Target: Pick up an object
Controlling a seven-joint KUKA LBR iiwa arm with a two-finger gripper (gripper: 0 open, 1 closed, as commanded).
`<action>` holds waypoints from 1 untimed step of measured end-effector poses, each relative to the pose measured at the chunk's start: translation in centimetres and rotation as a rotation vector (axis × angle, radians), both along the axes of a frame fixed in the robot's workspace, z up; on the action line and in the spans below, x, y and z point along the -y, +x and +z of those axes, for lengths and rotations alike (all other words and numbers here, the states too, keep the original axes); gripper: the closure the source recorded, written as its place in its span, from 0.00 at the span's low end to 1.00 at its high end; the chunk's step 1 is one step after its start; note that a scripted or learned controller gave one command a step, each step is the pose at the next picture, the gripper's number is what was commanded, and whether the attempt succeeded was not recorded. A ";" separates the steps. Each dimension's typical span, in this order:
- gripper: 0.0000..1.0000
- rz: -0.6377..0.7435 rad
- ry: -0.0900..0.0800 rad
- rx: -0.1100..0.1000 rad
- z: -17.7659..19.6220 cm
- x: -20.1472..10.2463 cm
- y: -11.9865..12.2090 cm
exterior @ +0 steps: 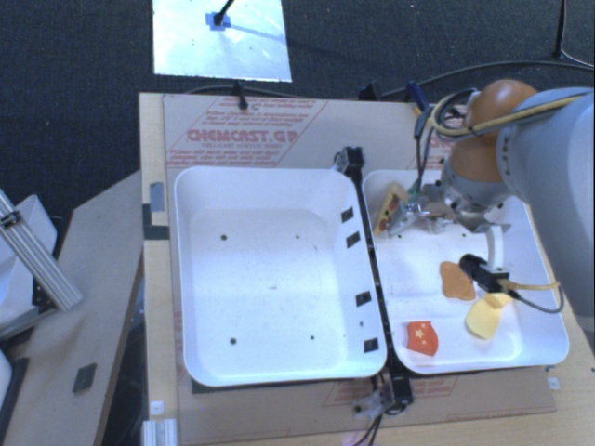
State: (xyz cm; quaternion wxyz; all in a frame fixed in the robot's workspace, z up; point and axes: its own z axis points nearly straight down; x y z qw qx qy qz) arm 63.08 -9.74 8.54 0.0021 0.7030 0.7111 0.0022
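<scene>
Lying nearest in the right bin (pixel 544 347) are a flat red square piece (pixel 422 338) and a pale yellow, smooth wedge (pixel 485 318), with an orange-brown toast-shaped slice (pixel 456 282) just beyond them. Farther back, the gripper (pixel 407 214) reaches down at a yellow-and-red pizza-like wedge (pixel 387 207) near the bin's far left corner; whether the jaws are apart or together I cannot tell. The left bin (pixel 200 277) is smooth white plastic on the brown worktop (pixel 158 147).

The arm (pixel 548 147) is smooth pale grey with a glossy orange band (pixel 488 133), yellow and black cables looping beside it
</scene>
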 end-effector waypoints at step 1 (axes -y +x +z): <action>0.00 -0.007 -0.014 -0.032 -0.1 -0.4 3.3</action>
